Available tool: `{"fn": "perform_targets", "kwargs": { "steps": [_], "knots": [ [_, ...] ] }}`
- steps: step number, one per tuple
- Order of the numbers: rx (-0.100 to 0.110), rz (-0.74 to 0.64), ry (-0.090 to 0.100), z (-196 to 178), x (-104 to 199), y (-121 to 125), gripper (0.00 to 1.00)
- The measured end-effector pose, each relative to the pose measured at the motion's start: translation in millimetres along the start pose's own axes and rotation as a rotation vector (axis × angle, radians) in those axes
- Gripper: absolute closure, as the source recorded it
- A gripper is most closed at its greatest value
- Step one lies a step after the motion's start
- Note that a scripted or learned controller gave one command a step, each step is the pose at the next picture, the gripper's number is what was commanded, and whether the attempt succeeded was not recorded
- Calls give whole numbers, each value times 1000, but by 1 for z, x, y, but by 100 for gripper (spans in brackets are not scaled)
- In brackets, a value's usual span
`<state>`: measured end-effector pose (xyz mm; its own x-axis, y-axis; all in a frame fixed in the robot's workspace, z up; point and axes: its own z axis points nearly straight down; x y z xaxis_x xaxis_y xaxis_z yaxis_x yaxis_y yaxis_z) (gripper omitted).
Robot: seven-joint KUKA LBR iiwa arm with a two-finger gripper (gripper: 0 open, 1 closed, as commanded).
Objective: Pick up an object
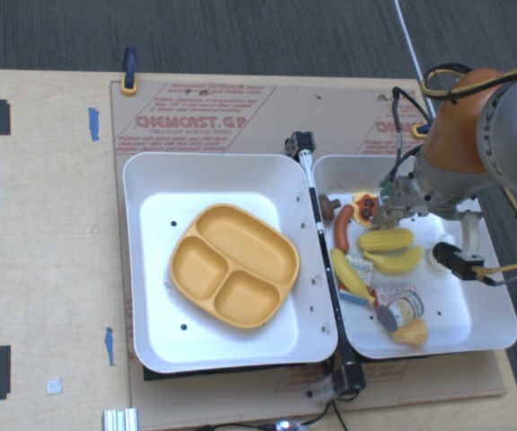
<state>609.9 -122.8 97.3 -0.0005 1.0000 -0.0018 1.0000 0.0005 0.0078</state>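
Hanging low over the right bin (pixel 501 326), the gripper (pixel 391 206) is seen at the upper middle of that bin, below the orange band of the arm (pixel 460 124). Whether anything is pinched cannot be told from this slant, since the tip is masked by the wrist and the clutter under it.

Just beside the tip, toward 6 o'clock, a corn cob (pixel 385 239) is found, its long axis running from 9 to 3 o'clock; it is judged the nearest candidate, so a short drop with the jaws set across that axis would be called for. Touching it below, a short banana (pixel 397 259) lies nearly parallel. Toward 9 o'clock a small red and yellow toy (pixel 364 207) is seen, and at 8 o'clock a red sausage (pixel 343 229), standing from 12 to 6. A longer banana (pixel 349 272) slants from 11 to 5 along the bin's left wall. Farther out at 6 o'clock, a clear cup (pixel 403 303) and a yellow cone-like piece (pixel 410 333) are seen.

Counted: two bananas, one corn cob, one sausage, one cup, two bins. In the left bin (pixel 142 241), well apart at 9 o'clock, one yellow divided plate (pixel 233 266) with three compartments is held.
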Motion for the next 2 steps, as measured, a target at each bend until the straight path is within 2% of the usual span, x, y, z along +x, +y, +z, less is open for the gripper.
{"fn": "perform_targets", "kwargs": {
  "steps": [1,2],
  "knots": [
    [6,1,1,-87,-17,-40,100],
    [7,1,2,-87,-16,-40,0]
  ]
}}
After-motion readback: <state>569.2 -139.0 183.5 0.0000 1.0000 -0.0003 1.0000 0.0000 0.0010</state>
